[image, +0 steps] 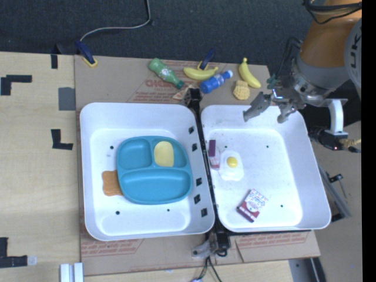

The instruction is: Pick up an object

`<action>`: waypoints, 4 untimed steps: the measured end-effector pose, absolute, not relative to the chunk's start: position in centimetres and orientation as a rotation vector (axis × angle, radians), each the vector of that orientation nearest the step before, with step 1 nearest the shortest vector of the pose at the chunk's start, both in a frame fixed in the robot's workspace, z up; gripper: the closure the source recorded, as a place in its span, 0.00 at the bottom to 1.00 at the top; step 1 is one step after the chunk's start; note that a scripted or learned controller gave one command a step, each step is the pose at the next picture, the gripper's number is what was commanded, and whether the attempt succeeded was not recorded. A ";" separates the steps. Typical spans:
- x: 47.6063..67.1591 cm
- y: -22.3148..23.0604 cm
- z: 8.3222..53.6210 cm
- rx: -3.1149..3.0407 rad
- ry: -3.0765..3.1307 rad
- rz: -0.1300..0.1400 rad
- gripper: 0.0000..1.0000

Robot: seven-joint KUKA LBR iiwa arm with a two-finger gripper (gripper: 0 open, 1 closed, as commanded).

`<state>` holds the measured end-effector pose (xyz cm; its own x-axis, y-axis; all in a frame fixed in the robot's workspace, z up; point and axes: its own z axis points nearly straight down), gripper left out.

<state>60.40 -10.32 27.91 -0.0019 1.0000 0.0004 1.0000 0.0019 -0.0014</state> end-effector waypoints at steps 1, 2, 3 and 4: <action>60.2 -10.1 23.2 -2.219 -2.221 0.004 0.00; 59.3 -11.3 8.9 -2.220 -2.222 0.000 0.00; 59.4 -11.2 10.0 -2.221 -2.223 -0.003 1.00; 55.3 -9.8 9.0 -2.232 -2.230 -0.013 1.00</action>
